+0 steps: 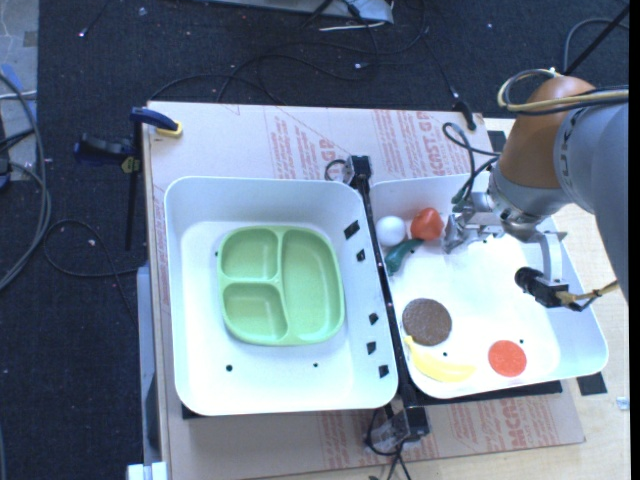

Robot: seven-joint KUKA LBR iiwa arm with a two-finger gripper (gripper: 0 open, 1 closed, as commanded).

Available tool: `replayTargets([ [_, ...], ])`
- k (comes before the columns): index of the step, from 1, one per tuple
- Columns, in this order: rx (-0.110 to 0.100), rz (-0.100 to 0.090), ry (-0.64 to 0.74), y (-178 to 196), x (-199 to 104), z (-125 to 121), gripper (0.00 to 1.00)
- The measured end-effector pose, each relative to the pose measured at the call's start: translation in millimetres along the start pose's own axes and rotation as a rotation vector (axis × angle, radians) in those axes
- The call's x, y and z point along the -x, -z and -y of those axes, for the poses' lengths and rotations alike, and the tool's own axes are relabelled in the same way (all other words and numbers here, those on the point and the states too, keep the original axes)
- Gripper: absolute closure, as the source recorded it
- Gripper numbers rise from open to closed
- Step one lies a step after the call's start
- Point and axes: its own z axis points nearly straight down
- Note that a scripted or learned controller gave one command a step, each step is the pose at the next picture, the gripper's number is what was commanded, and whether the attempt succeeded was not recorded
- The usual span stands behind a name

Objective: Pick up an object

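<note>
Gripper point(463, 230) is down over the far side of the right bin point(590, 338), right next to the red-orange thing point(427, 222). Honestly can't tell how it's set from this angle. Nothing visibly held. Near it there's a white ball point(390, 230) and a dark green piece point(400, 254) by the left wall. Closer to the front: brown disc point(427, 321), yellow banana point(440, 367), red disc point(507, 358). Left bin point(190, 368) has a light green divided tray point(280, 285) sitting in the middle.
</note>
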Motion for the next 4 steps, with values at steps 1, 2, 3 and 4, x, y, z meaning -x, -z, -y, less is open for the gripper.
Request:
replayTargets([
  [1, -0.006, -0.003, 0.000, 55, 10, -5, 1.00],
  [2, -0.006, -0.003, 0.001, 106, 10, -6, 1.00],
  [3, -0.008, -0.005, 0.003, 117, -36, 2, 1.00],
  [4, -0.009, -0.005, 0.004, 121, -77, 13, 1.00],
])
